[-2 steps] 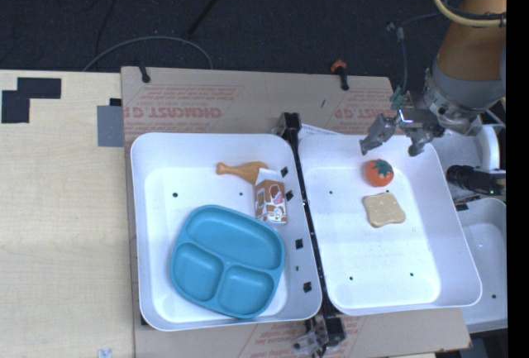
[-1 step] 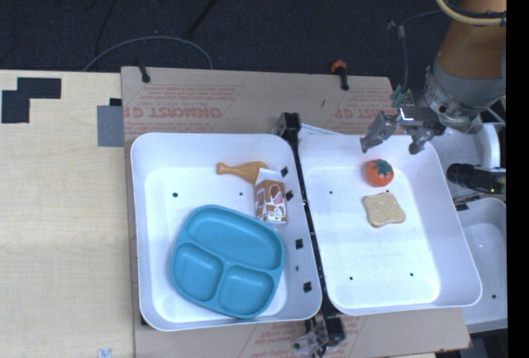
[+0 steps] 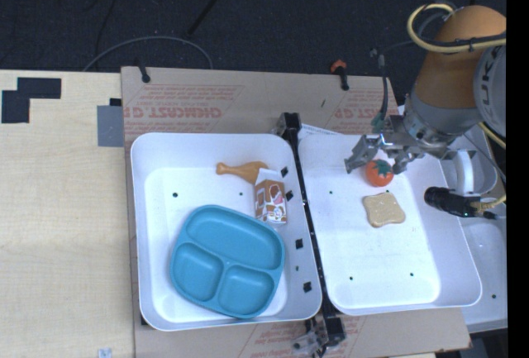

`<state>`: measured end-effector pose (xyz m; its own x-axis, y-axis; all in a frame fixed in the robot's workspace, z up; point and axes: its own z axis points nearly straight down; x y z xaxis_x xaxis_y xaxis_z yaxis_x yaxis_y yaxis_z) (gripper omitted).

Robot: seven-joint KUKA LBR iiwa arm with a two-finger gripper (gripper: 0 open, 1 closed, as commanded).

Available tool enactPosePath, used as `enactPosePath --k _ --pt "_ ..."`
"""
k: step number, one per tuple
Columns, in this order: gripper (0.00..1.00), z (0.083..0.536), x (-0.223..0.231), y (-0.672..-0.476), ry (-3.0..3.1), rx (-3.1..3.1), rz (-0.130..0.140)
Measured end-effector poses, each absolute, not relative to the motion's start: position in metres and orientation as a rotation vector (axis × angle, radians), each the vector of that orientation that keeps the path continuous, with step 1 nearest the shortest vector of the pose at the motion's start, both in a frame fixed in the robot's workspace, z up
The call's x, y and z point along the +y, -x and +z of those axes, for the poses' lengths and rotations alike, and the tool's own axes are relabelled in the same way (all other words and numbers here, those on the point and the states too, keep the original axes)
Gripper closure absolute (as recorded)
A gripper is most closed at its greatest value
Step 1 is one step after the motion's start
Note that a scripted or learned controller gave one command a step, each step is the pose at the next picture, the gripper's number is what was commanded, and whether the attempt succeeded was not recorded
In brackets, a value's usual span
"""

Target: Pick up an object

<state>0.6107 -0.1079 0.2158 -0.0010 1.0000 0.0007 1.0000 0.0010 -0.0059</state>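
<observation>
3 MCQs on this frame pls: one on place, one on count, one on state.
1. Where does the blue divided plate lie?
A. left bin
B. right bin
C. on the bench outside the bins

2. How many compartments does the plate have?
A. two
B. three
C. four

3. How does the gripper stand to the orange tomato?
A. far off, over the left bin
B. right above it, fingers spread to either side
C. resting on the toast slice

Key: 1 A, it sits inside the left bin. 2 B, three hollows show. 3 B, the fingers straddle the tomato in the right bin.
</observation>
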Motion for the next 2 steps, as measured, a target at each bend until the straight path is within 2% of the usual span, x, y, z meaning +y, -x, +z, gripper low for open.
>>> enactPosePath --k 2 --pt "0.0 0.113 -0.105 -0.616 2.214 -2.222 0.005"
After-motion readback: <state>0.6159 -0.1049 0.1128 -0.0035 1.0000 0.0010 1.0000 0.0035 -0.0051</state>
